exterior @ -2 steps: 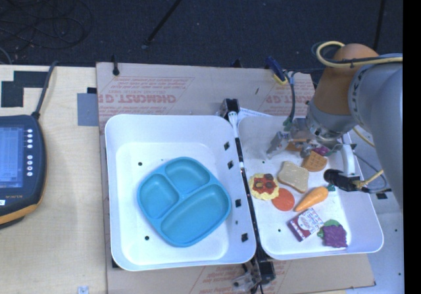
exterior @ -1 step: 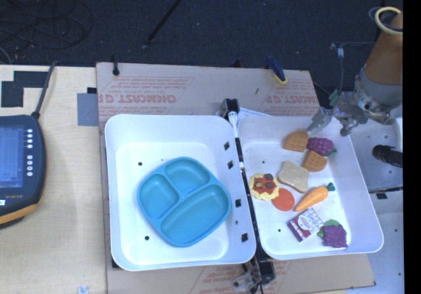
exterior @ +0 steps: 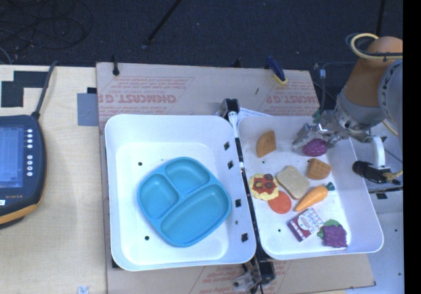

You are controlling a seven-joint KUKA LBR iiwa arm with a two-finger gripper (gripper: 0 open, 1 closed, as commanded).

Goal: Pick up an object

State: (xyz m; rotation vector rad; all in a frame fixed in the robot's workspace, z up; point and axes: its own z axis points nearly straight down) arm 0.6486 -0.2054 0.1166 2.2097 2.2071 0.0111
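While pincer (exterior: 314,136) hovers at purple toy (exterior: 316,148) | grip state unclear | right bin (exterior: 368,233)

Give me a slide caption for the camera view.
Gripper at a purple toy in the right bin; blue tray in the left bin.

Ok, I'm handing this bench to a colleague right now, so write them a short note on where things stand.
Tool: low at the top of the right bin, at a purple toy; I cannot tell whether it grips it.
Right bin also holds: two bread-like pieces, a toast slice, a pizza slice, a red disc, a carrot, a small carton and purple grapes.
Left bin: a blue divided plate.
Done: nothing visibly lifted.
Left: confirm a grasp, then raise one object.
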